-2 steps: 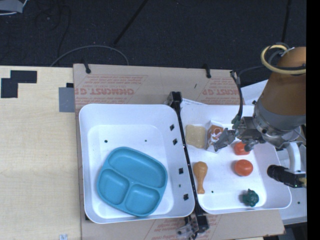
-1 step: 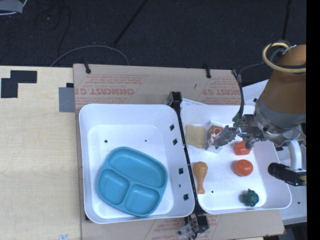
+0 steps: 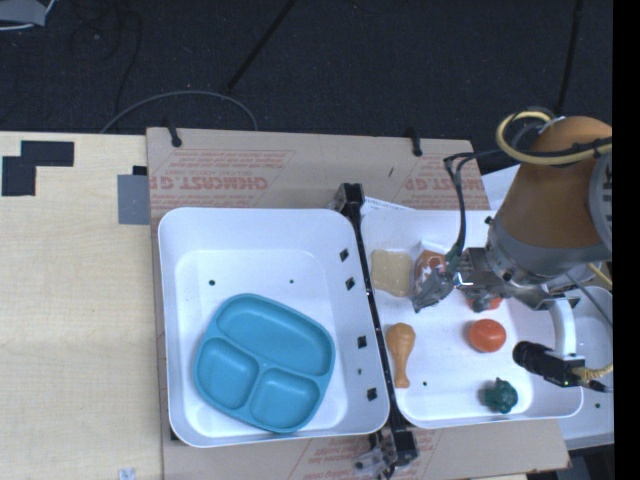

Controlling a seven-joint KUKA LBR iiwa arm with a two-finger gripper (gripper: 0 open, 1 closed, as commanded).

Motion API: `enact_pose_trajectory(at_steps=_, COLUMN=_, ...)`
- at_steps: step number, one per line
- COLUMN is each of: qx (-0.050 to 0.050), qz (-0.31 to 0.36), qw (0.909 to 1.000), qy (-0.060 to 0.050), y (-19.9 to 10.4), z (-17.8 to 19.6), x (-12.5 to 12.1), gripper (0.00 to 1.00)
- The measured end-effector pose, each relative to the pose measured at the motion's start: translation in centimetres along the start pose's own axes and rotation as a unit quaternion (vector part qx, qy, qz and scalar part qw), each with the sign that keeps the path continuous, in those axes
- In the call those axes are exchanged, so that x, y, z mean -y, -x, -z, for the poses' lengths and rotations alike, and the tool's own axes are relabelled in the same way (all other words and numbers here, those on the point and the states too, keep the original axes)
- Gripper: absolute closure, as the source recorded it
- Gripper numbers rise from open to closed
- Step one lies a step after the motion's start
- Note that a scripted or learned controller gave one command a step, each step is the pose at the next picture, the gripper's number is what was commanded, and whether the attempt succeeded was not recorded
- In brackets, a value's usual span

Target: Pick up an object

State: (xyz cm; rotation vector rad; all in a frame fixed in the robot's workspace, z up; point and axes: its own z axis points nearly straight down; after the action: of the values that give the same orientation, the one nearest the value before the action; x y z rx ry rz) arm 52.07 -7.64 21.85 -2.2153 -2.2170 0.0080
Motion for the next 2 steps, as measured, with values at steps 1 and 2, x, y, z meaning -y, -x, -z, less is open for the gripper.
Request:
enact_pose_trajectory(at_steps=1, qx=0.0, qz=-0.001, qw=1.0, qy=0.0, y=0.7, z=-5.0, x=0.7, gripper=0.0)
enact_pose_trajectory(at_steps=2, qx=0.0, qz=-0.001, qw=1.0, qy=0.0, y=1.4, z=-10.1, x=1.5, gripper=0.0)
